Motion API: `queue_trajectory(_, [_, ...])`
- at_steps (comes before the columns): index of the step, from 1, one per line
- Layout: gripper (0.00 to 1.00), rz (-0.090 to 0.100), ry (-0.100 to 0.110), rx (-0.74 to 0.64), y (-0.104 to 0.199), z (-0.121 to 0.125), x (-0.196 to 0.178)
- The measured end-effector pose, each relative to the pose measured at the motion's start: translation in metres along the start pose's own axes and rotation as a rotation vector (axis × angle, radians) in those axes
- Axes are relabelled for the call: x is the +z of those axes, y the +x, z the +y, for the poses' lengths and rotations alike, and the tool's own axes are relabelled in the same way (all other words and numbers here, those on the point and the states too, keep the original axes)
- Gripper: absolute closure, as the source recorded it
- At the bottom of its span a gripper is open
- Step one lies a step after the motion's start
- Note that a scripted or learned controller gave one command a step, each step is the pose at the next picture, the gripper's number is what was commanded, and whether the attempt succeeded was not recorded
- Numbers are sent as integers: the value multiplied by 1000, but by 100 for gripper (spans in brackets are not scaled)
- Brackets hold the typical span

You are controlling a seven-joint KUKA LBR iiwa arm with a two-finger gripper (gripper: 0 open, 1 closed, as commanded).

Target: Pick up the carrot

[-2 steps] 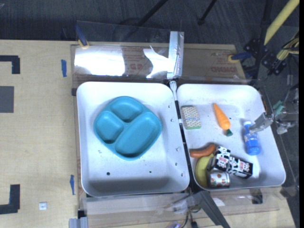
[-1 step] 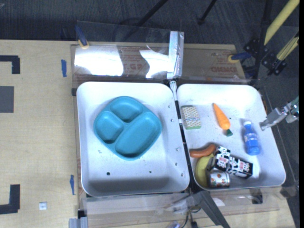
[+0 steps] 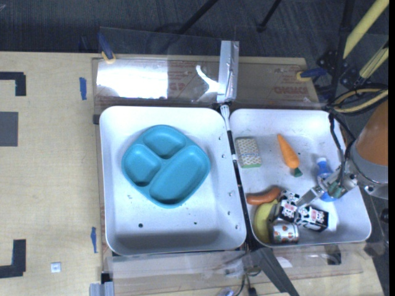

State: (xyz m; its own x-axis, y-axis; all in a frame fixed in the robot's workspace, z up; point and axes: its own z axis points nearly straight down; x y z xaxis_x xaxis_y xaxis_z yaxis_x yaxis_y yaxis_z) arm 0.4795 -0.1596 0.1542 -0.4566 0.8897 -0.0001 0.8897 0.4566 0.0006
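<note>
The carrot [image 3: 287, 151] is orange with a small green end and lies near the middle of the right bin [image 3: 352, 227], pointing away from the camera. My gripper [image 3: 323, 189] reaches in from the right and hangs low over the bin's right side. It is to the right of and nearer the camera than the carrot, apart from it. The arm's orange band [image 3: 375, 142] shows at the right edge. Nothing can be made out in the gripper's grasp.
The right bin also holds a green-patterned sponge [image 3: 248, 152], a reddish sausage [image 3: 263, 196], a yellow fruit [image 3: 264, 218], a small can [image 3: 284, 232], black-and-white packets [image 3: 312, 217] and a blue item [image 3: 322, 165]. A blue divided plate [image 3: 165, 164] lies in the left bin [image 3: 117, 227].
</note>
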Motion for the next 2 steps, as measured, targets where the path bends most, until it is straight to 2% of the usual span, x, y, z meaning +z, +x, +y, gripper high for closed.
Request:
queue_trajectory(1, [0, -2, -2, 136, -26, -12, -132])
queue_trajectory(2, [0, 2, 2, -103, -3, -1, -26])
